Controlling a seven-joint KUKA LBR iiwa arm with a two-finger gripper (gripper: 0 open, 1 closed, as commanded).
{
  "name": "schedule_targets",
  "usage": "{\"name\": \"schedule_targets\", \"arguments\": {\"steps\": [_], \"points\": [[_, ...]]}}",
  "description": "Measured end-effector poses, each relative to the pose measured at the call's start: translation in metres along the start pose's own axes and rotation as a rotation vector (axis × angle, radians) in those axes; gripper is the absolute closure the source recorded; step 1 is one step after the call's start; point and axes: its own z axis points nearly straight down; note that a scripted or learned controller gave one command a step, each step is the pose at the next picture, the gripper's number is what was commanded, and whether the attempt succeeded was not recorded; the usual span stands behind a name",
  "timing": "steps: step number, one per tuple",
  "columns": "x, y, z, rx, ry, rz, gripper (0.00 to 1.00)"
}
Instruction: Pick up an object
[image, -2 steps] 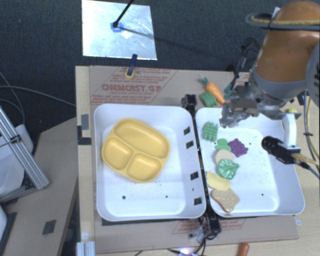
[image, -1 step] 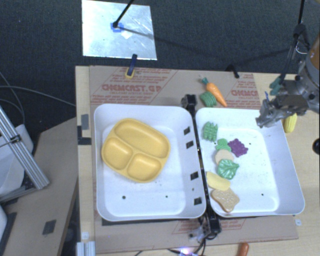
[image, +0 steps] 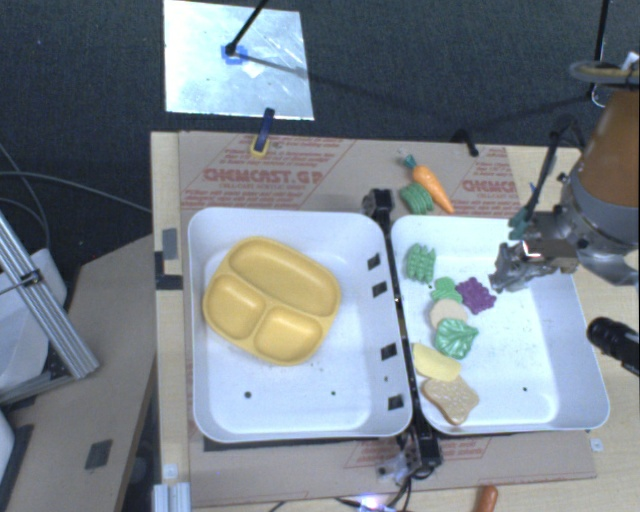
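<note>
My gripper (image: 507, 272) hangs over the right bin (image: 560, 400), just right of a purple grape bunch (image: 476, 294). Nothing shows between its fingers, and whether they stand apart is unclear. Along the bin's left side lie toy foods: a green ridged piece (image: 419, 263), a small green piece (image: 445, 290), a cream oval piece (image: 447, 310), a green leafy piece (image: 457, 338), a yellow piece (image: 436, 362) and a tan bread slice (image: 451, 399).
The left bin (image: 350, 400) holds a yellow divided plate (image: 271, 298). Behind the bins on the cardboard lie a toy carrot (image: 432, 184) and a green piece (image: 416, 199). A blue and yellow clip (image: 263, 134) lies at the back left.
</note>
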Motion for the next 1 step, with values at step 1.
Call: {"name": "schedule_targets", "arguments": {"steps": [1], "points": [[-0.0523,0.0001,0.0404,-0.004,-0.001,0.004,1.00]]}}
